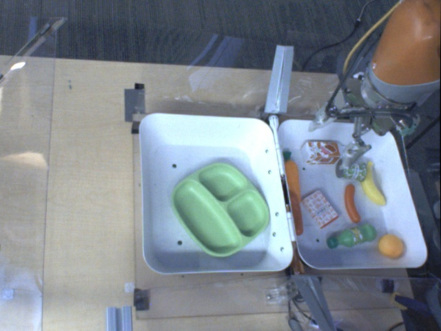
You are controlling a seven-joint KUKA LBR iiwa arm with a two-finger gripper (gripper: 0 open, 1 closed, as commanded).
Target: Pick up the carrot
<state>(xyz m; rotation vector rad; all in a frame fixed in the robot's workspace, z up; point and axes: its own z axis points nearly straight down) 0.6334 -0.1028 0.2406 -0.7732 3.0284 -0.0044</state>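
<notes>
Orange carrot (pixel 294 195) lies along bin's left wall; hand (pixel 353 163) hovers well apart.

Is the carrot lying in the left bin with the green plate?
No, the carrot lies in the right bin along its left wall.

I'm looking down on a pale wooden bench (pixel 76 185), glare washing its left side, with dark grey carpet (pixel 172 12) running behind it.
</notes>
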